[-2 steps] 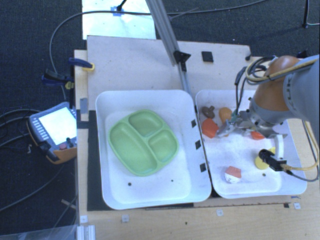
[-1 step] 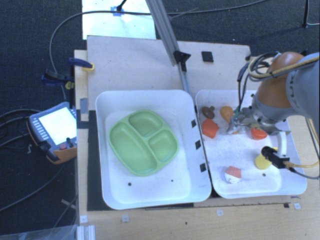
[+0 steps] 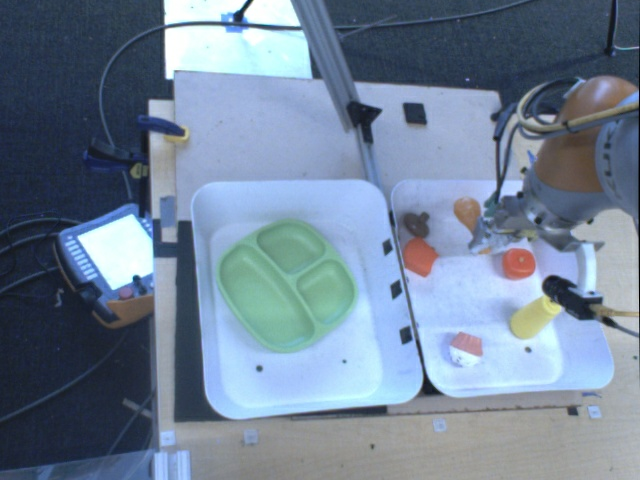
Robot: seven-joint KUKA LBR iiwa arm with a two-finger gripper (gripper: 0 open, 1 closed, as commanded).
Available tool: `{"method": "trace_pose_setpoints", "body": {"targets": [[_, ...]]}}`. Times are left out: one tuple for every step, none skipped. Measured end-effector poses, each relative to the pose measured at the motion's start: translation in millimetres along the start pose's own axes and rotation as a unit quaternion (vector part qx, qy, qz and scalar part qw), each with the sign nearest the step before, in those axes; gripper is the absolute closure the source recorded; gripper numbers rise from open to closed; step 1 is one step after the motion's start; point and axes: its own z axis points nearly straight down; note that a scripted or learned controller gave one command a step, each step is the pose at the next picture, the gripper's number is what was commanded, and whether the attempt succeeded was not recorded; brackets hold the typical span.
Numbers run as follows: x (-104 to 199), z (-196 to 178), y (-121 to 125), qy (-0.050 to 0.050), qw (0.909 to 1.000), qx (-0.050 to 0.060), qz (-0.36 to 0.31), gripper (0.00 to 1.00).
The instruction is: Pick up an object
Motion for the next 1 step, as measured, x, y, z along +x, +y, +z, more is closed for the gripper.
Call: {"method": "trace_pose_setpoints", "body": {"targets": [[-2.9, -44.1, 0.3, 0.0, 1.0, 0.0, -0.001, 1.0]]}}
